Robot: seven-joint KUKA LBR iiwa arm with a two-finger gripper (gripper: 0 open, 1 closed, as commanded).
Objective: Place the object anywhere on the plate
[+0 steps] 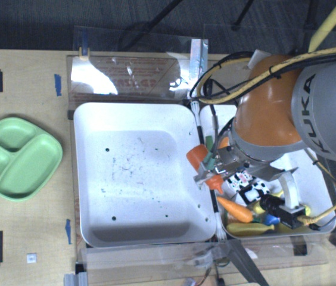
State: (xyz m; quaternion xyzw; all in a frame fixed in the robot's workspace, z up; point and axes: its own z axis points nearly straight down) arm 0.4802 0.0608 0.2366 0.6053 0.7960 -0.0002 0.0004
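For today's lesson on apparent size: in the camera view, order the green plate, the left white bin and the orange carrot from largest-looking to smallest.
1. Left white bin
2. Green plate
3. Orange carrot, partly hidden among other items, so its full size is unsure.

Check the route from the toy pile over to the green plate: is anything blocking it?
Nothing tall stands between. The toy pile sits in the right bin; the left bin and its raised rims lie across the way to the green plate.
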